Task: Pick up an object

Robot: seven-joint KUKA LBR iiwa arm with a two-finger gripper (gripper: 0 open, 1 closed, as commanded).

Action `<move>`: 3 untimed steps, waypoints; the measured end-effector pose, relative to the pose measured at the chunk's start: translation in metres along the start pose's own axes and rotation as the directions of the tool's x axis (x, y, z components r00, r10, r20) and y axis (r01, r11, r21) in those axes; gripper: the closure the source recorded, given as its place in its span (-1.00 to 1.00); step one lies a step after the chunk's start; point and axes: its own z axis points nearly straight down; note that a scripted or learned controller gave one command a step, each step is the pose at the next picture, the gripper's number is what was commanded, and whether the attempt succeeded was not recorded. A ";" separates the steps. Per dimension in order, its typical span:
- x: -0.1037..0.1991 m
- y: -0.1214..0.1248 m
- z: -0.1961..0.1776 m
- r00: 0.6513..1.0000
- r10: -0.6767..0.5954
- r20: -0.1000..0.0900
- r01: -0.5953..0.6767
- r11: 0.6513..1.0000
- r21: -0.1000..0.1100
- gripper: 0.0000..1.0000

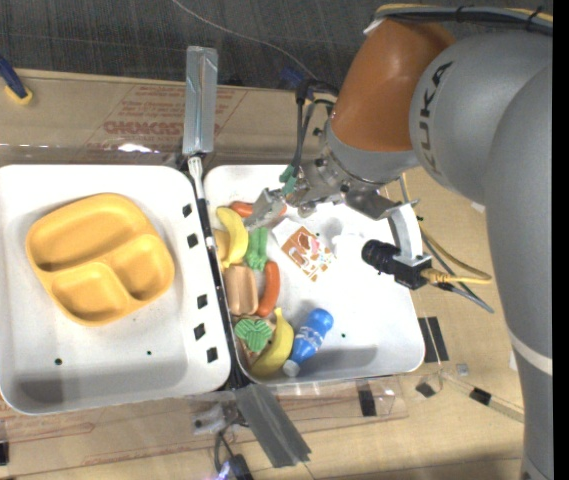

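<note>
The right-hand shallow white plastic bin (389, 313) served as the landmark, and most of the toys lay crowded against its left wall. Nearest the camera, at that bin's front left corner, sat a curved yellow plastic banana (279, 346) with a green leafy toy piece (254, 332) lying on it, and just beside them to the right lay a small blue plastic bottle with a white cap end (308, 335), tilted on its side. Behind these, along the same wall, rested a tan toy hot dog bun (241, 288) touching a slim orange-red toy sausage or carrot (270, 283). Further back stood a green plastic vegetable piece (257, 248) beside a second yellow banana-shaped toy (232, 233). A flat white card printed with an orange pattern (306, 251) lay apart from the pile, near the bin's middle.

At the back of the bin, the gripper (286, 200) of the grey arm with the orange band (434, 88) hung low over the far end of the pile, close to a small red and orange toy (256, 208). Whether the jaws were open or closed could not be told, nor whether they touched anything.

Left of the landmark bin, the second white plastic bin (9, 358) held a yellow three-compartment plastic tray (99, 256). Both bins sat on the brown cardboard-covered worktop (84, 108).
</note>
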 end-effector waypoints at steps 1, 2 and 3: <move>-0.057 0.035 0.156 0.986 0.169 -0.002 -0.169 0.986 0.017 -1.00; -0.071 0.069 0.164 0.989 0.151 -0.002 -0.151 0.989 0.010 -1.00; -0.069 0.070 0.153 0.990 0.142 -0.001 -0.142 0.990 0.010 1.00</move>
